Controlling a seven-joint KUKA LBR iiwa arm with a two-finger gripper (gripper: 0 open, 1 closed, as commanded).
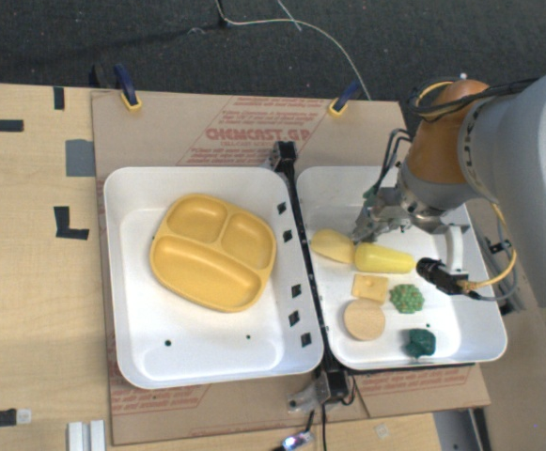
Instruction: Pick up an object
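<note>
Starting at your left, the tabletop (pixel 28 252) carries the left bin (pixel 127 346), and in it lies a yellow divided plate (pixel 213 251), flat and roughly central. Nothing there needs your attention for this step.

Move across the divider to the right bin (pixel 484 341), where the small things are gathered. A pale yellow piece (pixel 332 245) lies nearest the divider, touching or just beside a brighter yellow corn-like piece (pixel 382 259). Below them sit a small yellow block (pixel 369 287), a round tan disc (pixel 364 320), a green bumpy ball (pixel 406 298) and a dark green piece (pixel 420 343), all close together but mostly apart from one another.

The hand (pixel 378 224) hangs low just above the two yellow pieces, near where they meet. To do this well, you would want it centred over one piece only, likely the corn-like one, with its fingers set across the short width and not straddling the joint between the two; a descent onto that joint would probably push both aside.

Whether the hand is spread or closed I cannot tell: the wrist hides it from this slant. Nothing can be seen held in it.
</note>
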